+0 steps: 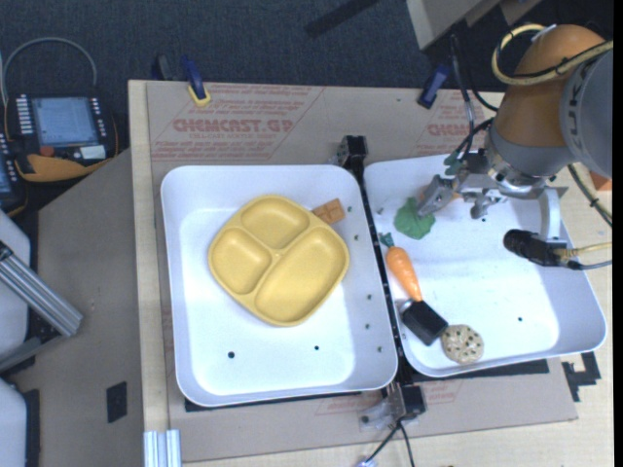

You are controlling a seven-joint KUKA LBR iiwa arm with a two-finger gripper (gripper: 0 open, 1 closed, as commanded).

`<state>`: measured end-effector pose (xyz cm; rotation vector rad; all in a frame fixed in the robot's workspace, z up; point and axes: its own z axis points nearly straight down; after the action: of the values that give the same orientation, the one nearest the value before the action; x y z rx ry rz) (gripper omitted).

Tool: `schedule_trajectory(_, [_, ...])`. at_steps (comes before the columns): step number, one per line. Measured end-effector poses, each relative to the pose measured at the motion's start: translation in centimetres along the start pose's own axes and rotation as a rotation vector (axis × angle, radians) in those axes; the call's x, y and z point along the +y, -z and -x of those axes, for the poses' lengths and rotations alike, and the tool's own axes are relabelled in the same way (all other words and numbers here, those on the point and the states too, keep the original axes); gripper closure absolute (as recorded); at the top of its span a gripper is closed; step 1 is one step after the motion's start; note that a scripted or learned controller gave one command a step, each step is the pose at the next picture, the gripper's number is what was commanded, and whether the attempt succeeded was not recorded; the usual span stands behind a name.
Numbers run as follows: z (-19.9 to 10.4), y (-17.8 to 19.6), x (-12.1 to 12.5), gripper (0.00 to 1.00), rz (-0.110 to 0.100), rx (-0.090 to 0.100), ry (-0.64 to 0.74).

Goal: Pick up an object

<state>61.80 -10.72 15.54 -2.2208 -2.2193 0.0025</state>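
The gripper (435, 198) hovers low over the green toy (415, 222), apparently lining up a grasp (nothing visibly held). Whether it is open, I cannot tell.

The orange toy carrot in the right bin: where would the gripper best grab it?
Probably across the middle of the orange toy carrot, coming straight down. It lies flat, long and narrow, so the gripper should close across its width, clear of the black block at its lower end.

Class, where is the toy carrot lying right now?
The carrot lies in the right bin, near its left wall, between the green object above and the black block below.
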Motion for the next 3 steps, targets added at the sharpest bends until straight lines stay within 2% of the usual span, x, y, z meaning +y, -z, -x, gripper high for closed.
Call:
schedule_trajectory(1, [-0.2, -4.4, 0.3, 0.00, -0.004, 0.001, 0.001])
schedule_trajectory(2, [-0.2, -3.0, 0.5, 1.00, 0.003, -0.001, 0.000])
schedule_trajectory(3, [-1.1, 2.6, 0.2, 1.00, 0.009, -0.001, 0.002])
